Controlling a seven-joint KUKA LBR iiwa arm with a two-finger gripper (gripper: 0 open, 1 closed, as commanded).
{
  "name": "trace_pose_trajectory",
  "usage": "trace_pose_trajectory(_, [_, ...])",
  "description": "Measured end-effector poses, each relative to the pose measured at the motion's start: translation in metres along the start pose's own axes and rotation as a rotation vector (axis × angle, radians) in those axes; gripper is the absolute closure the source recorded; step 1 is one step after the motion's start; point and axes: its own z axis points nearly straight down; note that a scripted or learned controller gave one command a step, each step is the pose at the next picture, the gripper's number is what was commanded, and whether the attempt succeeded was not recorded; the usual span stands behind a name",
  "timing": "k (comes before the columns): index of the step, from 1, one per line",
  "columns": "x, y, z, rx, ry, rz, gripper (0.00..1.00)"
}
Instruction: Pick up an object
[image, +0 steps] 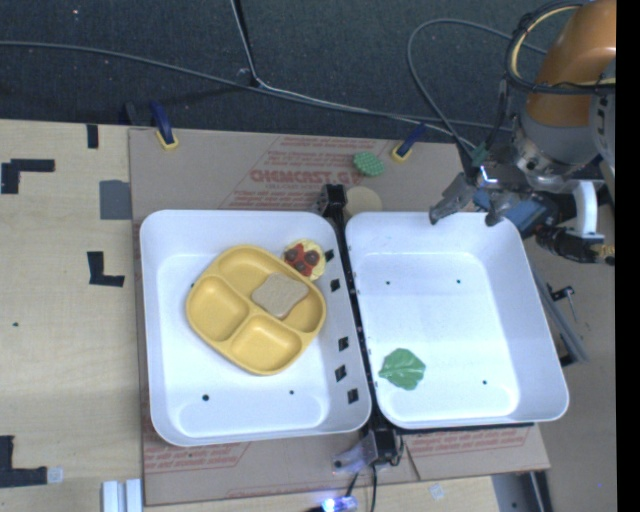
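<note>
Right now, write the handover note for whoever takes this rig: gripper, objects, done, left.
Gripper: open, holding nothing, raised over the back rim of the right bin.
Right bin: a green leaf lies near its front left corner.
Left bin: a yellow divided plate with a slice of bread on it; a small red and yellow item sits at the plate's back right edge.
Done: nothing picked yet.
Left: choose one object, descend, grasp, lift. The leaf is probably the easiest reach.
</note>
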Motion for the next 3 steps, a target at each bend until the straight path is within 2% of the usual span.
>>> trace_pose_trajectory(1, [0.000,0.002,-0.008,-0.012,-0.002,-0.003,0.00])
trace_pose_trajectory(3, [0.016,0.011,0.092,-0.008,-0.002,-0.004,0.00])
